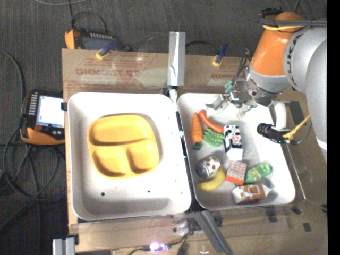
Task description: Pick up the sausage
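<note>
Nearest us in the right-hand shallow white bin [289,187], we see a small brown-and-white carton [249,193] lying on its side by the near rim, with a yellow plastic banana [211,183] to its left and a red-and-white box [236,172] between them, slightly farther back. A leafy green toy vegetable [258,171] lies just right of that box, and a round silver-and-red can [209,166] rests just behind the banana. Farther in, we find a black-and-white cow-patterned carton [233,137], a dark green knobbly toy [213,138] and an orange plastic carrot [196,127] pointing away from us. The red toy sausage [211,121] lies slantwise in the far left part of this bin, touching the green toy and just beside the carrot. The left-hand white bin [79,195] holds a yellow three-section plastic tray [125,144]. Over the far edge of the right bin we see the grey two-finger gripper [232,101] hovering apart from the sausage, nothing between its fingers, which appear spread. Behind it sits the arm's orange band [272,49], and a brown cardboard sheet [106,70] lies beyond both bins.
</note>
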